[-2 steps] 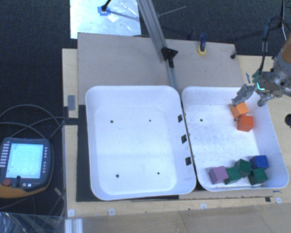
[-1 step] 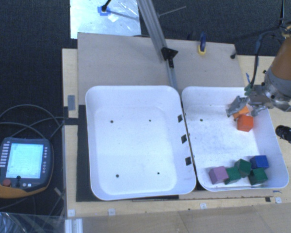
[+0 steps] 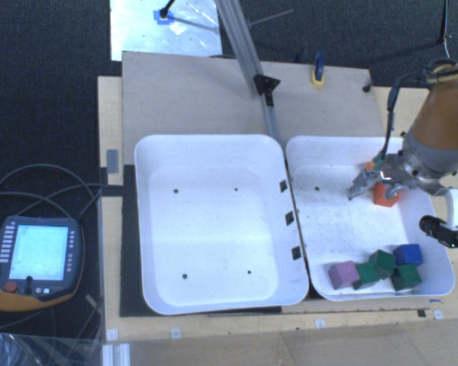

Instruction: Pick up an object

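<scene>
Bins: two, shallow and white, side by side on the bench. Camera view shows the left bin [image 3: 214, 219] and the right bin [image 3: 328, 227] meeting along a shared inner edge near mid-frame.

Objects counted in the right bin: one orange block [image 3: 384, 195], one pink block [image 3: 341, 274], one blue block [image 3: 408, 254], and what appear to be three green blocks [image 3: 382, 264], though their outlines merge and the count is uncertain. The pink, green and blue blocks are clustered, touching one another, against the near rim at the right corner.

My gripper [image 3: 375, 184] sits over the far right part of the right bin, directly at the orange block. My jaws are spread, with one grey finger [image 3: 358, 186] reaching left of the block; the block lies just beside and below my fingers, and I cannot tell whether it is between them or merely under them.

Open room: the left and centre floor of the right bin is bare, well apart from the cluster. A teach pendant [image 3: 34, 261] rests left of the bench.
</scene>
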`<state>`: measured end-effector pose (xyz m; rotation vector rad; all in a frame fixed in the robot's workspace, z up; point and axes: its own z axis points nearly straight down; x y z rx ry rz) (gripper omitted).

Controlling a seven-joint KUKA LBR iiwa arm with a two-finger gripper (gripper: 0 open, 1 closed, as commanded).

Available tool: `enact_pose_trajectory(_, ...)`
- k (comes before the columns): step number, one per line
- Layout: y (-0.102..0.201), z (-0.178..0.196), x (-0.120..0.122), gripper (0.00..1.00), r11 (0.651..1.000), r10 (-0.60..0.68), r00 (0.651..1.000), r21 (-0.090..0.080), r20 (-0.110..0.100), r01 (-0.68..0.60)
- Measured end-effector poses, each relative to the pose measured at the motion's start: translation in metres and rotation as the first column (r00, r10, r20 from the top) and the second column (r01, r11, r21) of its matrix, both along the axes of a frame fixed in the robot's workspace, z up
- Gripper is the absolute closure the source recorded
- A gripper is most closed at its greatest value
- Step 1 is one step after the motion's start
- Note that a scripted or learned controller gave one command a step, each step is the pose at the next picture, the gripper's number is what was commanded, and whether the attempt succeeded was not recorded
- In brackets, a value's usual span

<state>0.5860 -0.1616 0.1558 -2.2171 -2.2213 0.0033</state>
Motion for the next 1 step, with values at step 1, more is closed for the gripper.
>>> enact_pose_trajectory(1, -0.0040, -0.0425, -0.0022, 0.00, 1.000, 0.000, 1.000, -0.001, 0.001, 0.000)
